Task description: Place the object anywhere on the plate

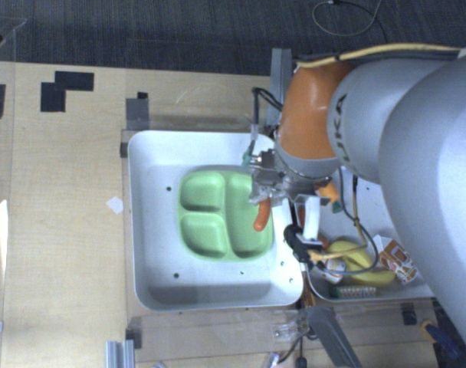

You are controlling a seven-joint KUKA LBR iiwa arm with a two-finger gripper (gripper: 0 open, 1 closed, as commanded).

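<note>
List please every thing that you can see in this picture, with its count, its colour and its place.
bin: one in full, white, middle of the bench, holding the plate
second bin: one, white, at the right, mostly under the arm
plate: one, green, with compartments, inside the left bin
carrot: one, orange, over the plate's right compartment, just below the gripper
bananas: a bunch, yellow, in the right bin
box: one, brown and white, right of the bananas
cable: one, light, on the dark floor at the top
gripper: one, metal, above the plate's right side
arm: one, grey with orange band, reaching in from the right
</note>
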